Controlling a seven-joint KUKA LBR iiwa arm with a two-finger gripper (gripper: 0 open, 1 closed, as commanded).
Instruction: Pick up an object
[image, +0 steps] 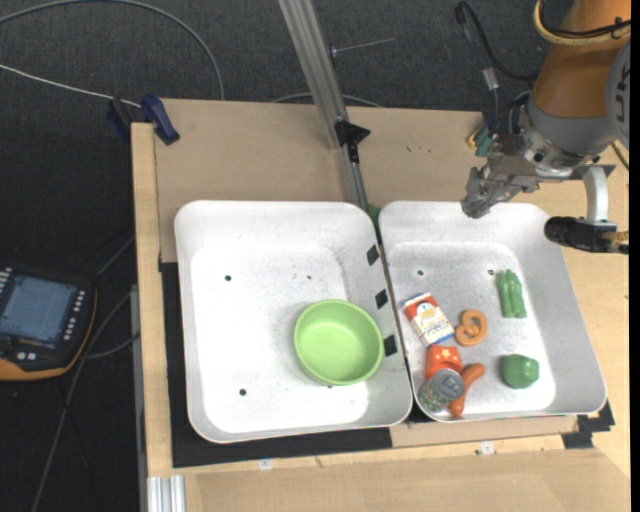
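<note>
Orange carrot (466, 385) and green pepper (519, 371) sit nearest you, right bin (560, 290) at 5 o'clock; carton (428, 320) above them. Gripper (478, 205) hovers at 12 o'clock over the rim, nothing seen held; its spread you cannot tell.

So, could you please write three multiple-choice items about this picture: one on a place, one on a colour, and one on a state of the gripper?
1. Where does the green bowl lie?
A. in the left bin
B. in the right bin
C. on the bare bench

2. What colour is the ring-shaped toy beside the small carton?
A. blue
B. orange
C. white

3. Where is the gripper now?
A. down among the toys
B. above the far rim of the right bin
C. over the bowl

Answers: 1 A, the bowl rests near the front of the left bin. 2 B, the ring is orange. 3 B, the gripper hangs at the far edge of the right bin, apart from every toy.
</note>
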